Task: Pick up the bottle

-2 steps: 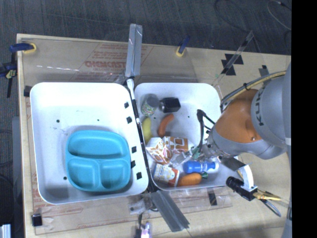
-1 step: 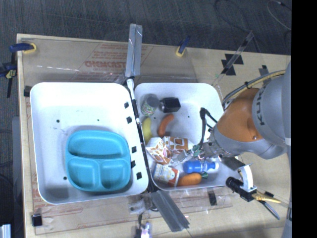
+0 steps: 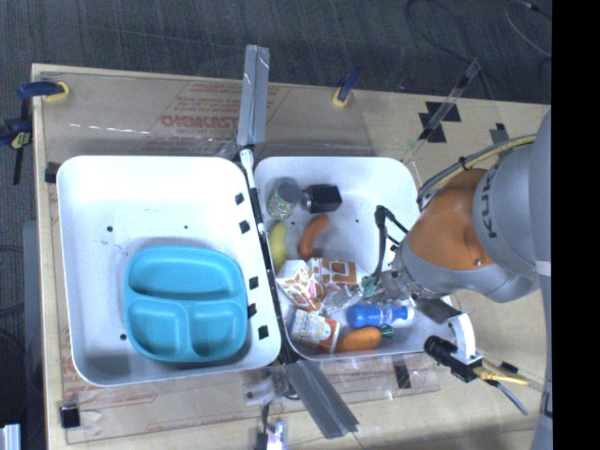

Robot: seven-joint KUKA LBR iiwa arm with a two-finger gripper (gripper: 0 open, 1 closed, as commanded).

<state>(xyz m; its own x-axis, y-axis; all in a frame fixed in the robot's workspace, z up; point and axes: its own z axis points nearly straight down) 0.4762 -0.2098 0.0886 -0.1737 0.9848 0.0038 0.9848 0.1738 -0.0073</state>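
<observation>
Two shallow white bins on my worktop: the left bin (image 3: 84, 214) holds one glossy blue three-compartment tray (image 3: 187, 303); the right bin (image 3: 375, 172) holds one blue-bodied plastic bottle (image 3: 378, 315) near its front, just below my gripper (image 3: 380, 287), whose state I cannot tell.

Faded red letters (image 3: 199, 120) are printed on the brown cardboard sheet (image 3: 141, 101) on the bench, just behind the bins, but they are too blurry to read for sure. The grey robot arm (image 3: 511, 204) has dark letters (image 3: 485, 206) starting with "KU".
</observation>
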